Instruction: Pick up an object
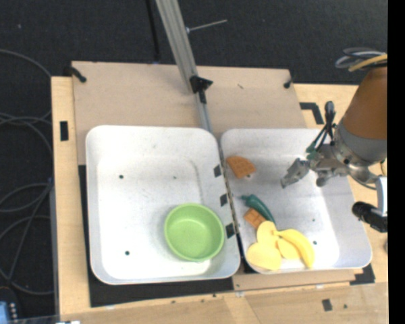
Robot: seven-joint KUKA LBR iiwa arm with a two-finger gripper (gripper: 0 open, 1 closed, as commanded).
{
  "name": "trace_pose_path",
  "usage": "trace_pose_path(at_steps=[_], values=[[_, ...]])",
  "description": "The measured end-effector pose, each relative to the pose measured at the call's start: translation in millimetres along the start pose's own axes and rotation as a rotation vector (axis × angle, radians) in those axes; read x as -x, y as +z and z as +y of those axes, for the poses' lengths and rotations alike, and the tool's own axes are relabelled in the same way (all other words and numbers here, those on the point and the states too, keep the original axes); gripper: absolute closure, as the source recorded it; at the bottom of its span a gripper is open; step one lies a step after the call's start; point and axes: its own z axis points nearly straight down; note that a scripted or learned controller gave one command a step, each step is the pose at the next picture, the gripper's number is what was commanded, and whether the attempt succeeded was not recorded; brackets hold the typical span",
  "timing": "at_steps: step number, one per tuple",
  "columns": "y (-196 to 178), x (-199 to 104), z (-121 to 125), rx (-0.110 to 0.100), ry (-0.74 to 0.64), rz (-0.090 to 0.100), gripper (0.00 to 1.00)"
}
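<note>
My gripper hangs over the right bin, in its upper middle part, with the fingers spread open and nothing between them. Left of it, near the bin's left wall, lies an orange-brown piece. Further toward the front lie a dark green item and a small orange block. At the front edge, a yellow banana-like toy rests against a pale yellow piece. A green bowl sits in the left bin, at its front right.
The grey arm with its orange band comes in from the right, over the right bin's far corner. A slanted metal post rises behind the bins, ending at the divider between them.
</note>
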Motion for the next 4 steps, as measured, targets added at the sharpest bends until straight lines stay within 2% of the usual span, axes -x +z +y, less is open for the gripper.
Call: trace_pose_path(at_steps=[1,2,3,4], values=[[0,0,0,0.001,0.001,0.000,0.00],[61,-4,2,-0.005,0.004,-0.001,0.00],[111,-3,2,-0.001,0.005,-0.003,0.00],[98,-2,3,0.004,0.010,-0.002,1.00]])
